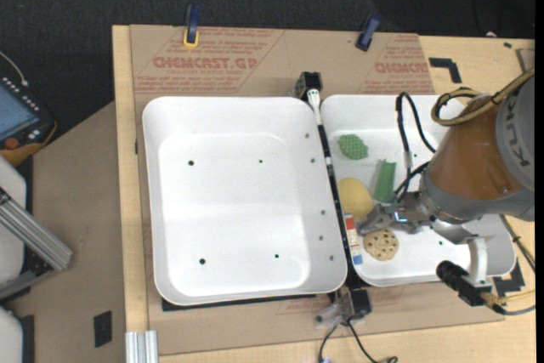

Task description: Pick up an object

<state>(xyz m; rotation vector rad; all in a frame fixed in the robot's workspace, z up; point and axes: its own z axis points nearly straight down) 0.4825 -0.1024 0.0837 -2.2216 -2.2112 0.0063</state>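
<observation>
We see the grey arm with its orange band (463,153) reaching in from the right, over the right-hand shallow white plastic bin (425,272). Its two-finger gripper (380,219) sits low in that bin, near the bin's left wall.

Jaw state: we cannot tell. The metal parts at the wrist end are small and cluttered, and no gap or closure reads clearly. No object shows between them, so we record no hold.

Objects in the right bin, all in its left half:
- a rounded yellow lemon-like object (356,196), just beside the gripper on its upper left; whether the two touch we cannot tell;
- a round tan cookie-like disc with dark spots (382,246), lying flat just below the gripper;
- a long green bar-shaped object (387,180), standing lengthwise up the bin, its lower end meeting the gripper housing;
- a bumpy green rounded object (354,147), farther toward the back of the bin, apart from the gripper;
- a small red-and-white item (352,239) against the left wall, too small for us to identify.

The left-hand shallow white plastic bin (170,123) lies beside the right one, the two sharing a dark divider line. Both rest on a brown cardboard-faced bench top (255,55) with red printed lettering. Black cables (408,127) loop over the right bin's back edge towards the arm.
</observation>
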